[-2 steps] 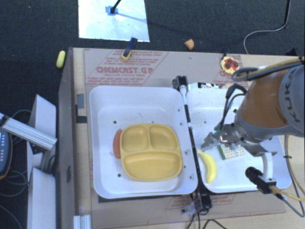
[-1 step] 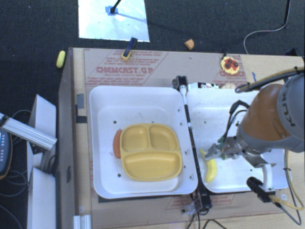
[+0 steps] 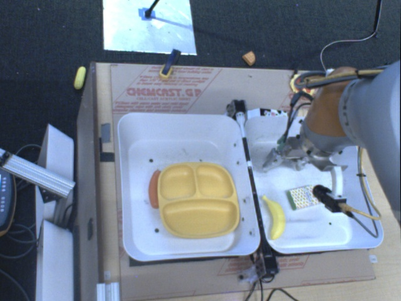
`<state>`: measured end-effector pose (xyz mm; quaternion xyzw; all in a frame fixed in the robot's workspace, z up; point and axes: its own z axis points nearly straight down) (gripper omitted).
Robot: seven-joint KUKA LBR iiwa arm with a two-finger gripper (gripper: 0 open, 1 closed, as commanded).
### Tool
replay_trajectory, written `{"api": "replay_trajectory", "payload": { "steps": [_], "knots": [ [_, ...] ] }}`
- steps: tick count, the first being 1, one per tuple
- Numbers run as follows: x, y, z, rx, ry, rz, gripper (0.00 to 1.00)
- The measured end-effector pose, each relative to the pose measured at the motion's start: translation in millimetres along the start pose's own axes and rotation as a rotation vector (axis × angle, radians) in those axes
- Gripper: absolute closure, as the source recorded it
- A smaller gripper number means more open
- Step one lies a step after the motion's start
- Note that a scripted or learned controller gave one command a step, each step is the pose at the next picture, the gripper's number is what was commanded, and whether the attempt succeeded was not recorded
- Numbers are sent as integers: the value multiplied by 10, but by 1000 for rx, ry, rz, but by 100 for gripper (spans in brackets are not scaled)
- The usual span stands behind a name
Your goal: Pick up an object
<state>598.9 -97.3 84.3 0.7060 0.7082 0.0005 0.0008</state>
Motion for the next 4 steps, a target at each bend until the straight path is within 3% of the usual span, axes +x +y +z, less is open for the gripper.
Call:
{"api": "replay_trajectory", "payload": {
  "steps": [1,2,3,4],
  "knots": [
    [-162,-596,-39,1,0,3,0],
    [333,-1108,-1009,-2,1,0,0],
    [509,-1113,-1002,0,1,0,0],
    [136,-980,-291,3,0,3,0]
  ]
}}
